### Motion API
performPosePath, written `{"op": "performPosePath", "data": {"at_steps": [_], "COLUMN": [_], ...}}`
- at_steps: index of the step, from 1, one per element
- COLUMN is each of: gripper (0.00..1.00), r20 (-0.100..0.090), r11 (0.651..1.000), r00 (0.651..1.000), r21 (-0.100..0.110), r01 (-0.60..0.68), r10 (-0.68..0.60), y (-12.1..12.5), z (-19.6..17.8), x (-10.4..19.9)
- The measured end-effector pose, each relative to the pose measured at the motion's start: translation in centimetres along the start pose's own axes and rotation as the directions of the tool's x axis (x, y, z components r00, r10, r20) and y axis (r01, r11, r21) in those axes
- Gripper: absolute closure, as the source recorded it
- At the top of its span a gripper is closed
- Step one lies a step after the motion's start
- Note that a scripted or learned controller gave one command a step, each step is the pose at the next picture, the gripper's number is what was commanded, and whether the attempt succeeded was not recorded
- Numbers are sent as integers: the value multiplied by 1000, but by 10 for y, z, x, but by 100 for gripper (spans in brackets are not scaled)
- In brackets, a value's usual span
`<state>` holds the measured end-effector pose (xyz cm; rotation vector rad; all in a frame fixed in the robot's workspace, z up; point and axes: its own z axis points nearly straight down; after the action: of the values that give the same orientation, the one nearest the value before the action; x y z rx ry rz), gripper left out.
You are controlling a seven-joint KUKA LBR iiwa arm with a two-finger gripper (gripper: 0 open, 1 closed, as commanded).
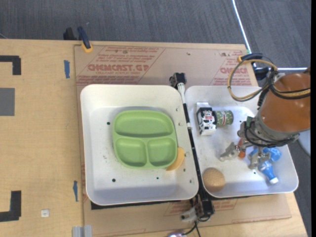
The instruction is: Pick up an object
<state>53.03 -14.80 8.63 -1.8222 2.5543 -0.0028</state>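
Observation:
My gripper hangs low over the right bin, below the orange wrist band. Its two silver fingers stand apart, so it is open. A small orange-red piece shows between them, and I cannot tell whether it is touched. A blue object with a white end lies just right of the fingers. Toward the bin's back left lies a small bottle with a green and white label. A tan round object rests at the front left.
The left bin holds a green divided plate with a yellow piece at its lower right corner. Black and yellow cables loop behind the wrist. A black clamp sits between the bins at the back.

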Motion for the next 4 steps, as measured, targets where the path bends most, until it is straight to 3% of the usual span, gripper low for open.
{"op": "performPosePath", "data": {"at_steps": [1,2,3,4], "gripper": [0,0,100,100], "r20": [13,3,5,4], "r11": [984,891,894,739], "r00": [984,891,894,739], "r21": [-3,-1,4,-1], "r01": [180,454,449,673], "r10": [-180,-454,-449,-673], "y": [-17,-30,-31,-15], "z": [0,1,-11,-49], "x": [20,10,9,-16]}}
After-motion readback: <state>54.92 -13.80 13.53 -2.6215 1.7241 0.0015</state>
